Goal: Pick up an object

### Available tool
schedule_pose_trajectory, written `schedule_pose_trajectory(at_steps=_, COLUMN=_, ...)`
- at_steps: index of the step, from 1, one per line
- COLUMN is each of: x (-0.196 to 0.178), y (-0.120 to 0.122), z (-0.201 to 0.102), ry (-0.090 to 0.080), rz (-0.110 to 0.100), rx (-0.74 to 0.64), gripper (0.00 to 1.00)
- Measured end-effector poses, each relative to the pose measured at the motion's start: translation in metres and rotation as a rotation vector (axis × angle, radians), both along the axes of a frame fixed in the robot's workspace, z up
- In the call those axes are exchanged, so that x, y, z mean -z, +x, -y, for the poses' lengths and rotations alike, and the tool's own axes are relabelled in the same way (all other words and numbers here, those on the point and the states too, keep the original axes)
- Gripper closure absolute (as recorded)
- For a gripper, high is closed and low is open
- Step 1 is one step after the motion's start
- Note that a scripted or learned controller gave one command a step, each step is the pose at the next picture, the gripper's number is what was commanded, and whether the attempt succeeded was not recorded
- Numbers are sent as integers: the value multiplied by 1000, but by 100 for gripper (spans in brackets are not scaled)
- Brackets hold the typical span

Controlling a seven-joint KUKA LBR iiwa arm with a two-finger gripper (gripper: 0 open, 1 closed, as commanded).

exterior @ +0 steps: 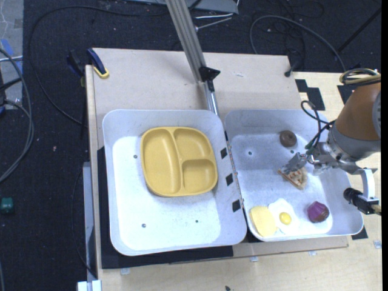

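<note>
One arm (pixel 357 123) reaches from right, gripper (pixel 299 162) over brown obj (pixel 296 176).

Yellow tray (pixel 179 160), purple toy (pixel 317 211)

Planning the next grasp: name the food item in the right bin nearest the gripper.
The tan toast-like piece, right at the gripper; the brown round, fried egg and purple piece lie farther off.

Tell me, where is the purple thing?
The purple thing lies in the right bin, near its front right corner, just right of the fried egg and in front of the gripper.
</note>
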State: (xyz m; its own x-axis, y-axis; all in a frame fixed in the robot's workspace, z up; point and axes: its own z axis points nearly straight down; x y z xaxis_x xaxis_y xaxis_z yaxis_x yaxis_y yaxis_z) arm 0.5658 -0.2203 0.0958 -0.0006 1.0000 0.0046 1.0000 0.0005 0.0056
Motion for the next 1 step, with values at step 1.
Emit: schedule_pose_trajectory(at_steps=1, x=-15, y=3, z=1, ry=-6, rz=12, rx=-2, gripper=100)
